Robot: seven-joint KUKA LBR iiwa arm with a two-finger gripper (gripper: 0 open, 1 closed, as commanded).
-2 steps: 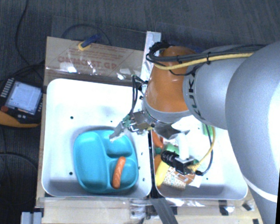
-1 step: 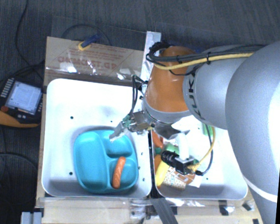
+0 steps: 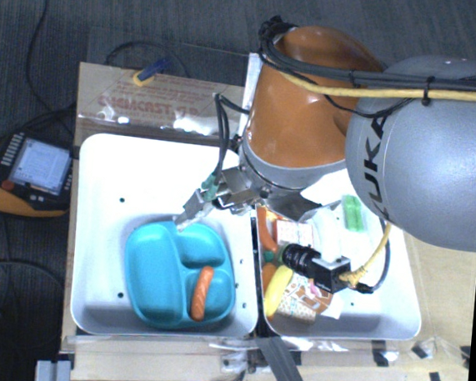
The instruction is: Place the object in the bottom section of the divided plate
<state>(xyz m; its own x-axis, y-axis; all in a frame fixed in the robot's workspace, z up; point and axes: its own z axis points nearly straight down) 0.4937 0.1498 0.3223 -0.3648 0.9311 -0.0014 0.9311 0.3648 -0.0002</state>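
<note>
In the left bin [image 3: 102, 214] your gripper [image 3: 192, 213] hangs at the plate [image 3: 158, 282] rim, its grip unreadable, while the sausage [image 3: 202, 293] already lies in a section.

Plate [image 3: 158, 282] in left bin [image 3: 102, 214], toward front. Sausage [image 3: 201, 293] in plate's right section. End effector [image 3: 192, 210] above plate's rear edge. Clutter [image 3: 301, 271] in right bin [image 3: 394, 313]. Pendant [image 3: 30, 172] left of counter.

Handheld pendant [image 3: 30, 175] (screen lit) left of bench; yellow banana [image 3: 277, 291] in right bin [image 3: 393, 322].
</note>
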